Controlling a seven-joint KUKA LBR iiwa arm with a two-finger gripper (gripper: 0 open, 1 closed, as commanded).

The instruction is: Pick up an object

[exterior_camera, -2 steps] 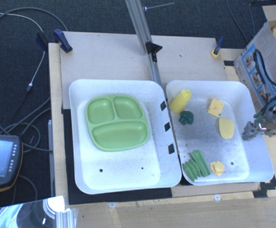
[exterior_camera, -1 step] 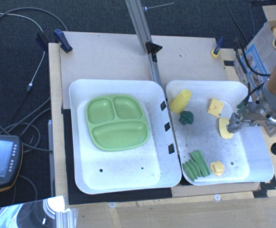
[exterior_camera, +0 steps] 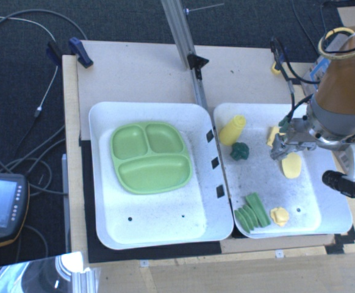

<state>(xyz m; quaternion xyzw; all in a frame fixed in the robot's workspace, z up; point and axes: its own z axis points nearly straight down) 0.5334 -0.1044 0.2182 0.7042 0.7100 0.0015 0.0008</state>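
Observation:
My gripper (exterior_camera: 279, 149) hangs over the right bin (exterior_camera: 315, 224), near its back right part. A pale yellow lump (exterior_camera: 291, 166) lies just to the front right of it. A small yellow piece (exterior_camera: 272, 135) pokes out behind the gripper, partly hidden. Further left in the same bin lie a yellow bottle-shaped toy (exterior_camera: 232, 130) and a dark green broccoli-like piece (exterior_camera: 240, 152). Near the front wall sit a green ribbed item (exterior_camera: 252, 211) and a small yellow piece (exterior_camera: 279, 215).
The left bin (exterior_camera: 104, 224) holds a light green divided plate (exterior_camera: 151, 157). A metal pole (exterior_camera: 183, 35) slants down to the gap between the bins. Cables trail off the bench at the left and back right.

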